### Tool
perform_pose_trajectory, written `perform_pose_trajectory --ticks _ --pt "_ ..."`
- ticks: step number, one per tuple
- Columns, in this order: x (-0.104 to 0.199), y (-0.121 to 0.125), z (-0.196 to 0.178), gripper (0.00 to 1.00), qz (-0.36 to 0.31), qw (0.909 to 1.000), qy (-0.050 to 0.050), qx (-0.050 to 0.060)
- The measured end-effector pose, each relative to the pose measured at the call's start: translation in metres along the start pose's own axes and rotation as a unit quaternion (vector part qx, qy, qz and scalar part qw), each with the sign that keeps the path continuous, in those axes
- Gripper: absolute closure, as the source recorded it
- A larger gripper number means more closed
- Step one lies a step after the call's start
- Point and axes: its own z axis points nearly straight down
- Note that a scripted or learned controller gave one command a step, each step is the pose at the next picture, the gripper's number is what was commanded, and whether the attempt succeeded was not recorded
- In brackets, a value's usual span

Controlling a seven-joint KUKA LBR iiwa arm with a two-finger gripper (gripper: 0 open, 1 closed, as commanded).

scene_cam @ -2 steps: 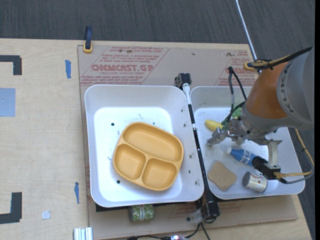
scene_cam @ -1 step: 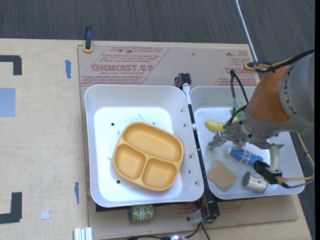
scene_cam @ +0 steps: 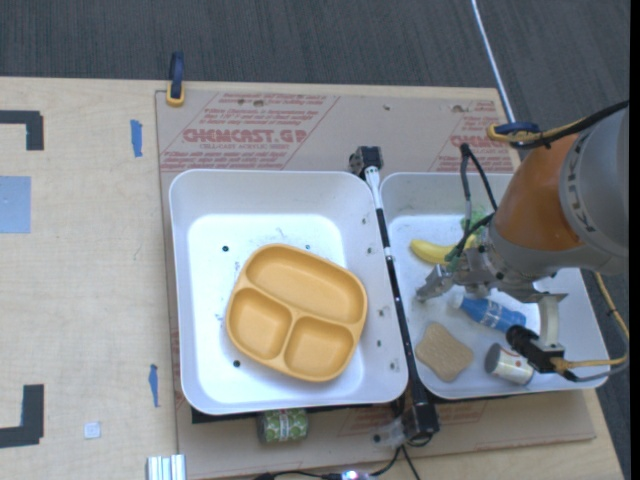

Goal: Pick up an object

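while its grip stays unreadable, gripper low over right bin, beside banana

Left bin: yellow tray.
Right bin: banana, blue tube, tan sponge, arm above.

Two bins are sitting side by side on the bench. The left bin is holding a divided tray, lying near its middle. I am reaching in from the right over the right bin, my pincer hanging above its middle. In that bin a banana is lying toward the back, just left of my wrist. A bottle is lying nearer the front, beneath my arm. A flat sponge is resting at the front left, and a small cup is lying to its right. In front of the left bin a small can is lying on the board.
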Motion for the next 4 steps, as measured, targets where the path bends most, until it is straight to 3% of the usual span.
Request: perform_pose_trajectory --ticks 1,4 --pt "0.003 0.008 0.001 0.0 0.0 1.0 0.0 0.002" --pt "0.004 -0.007 0.0 0.0 -0.001 1.0 0.0 0.0"
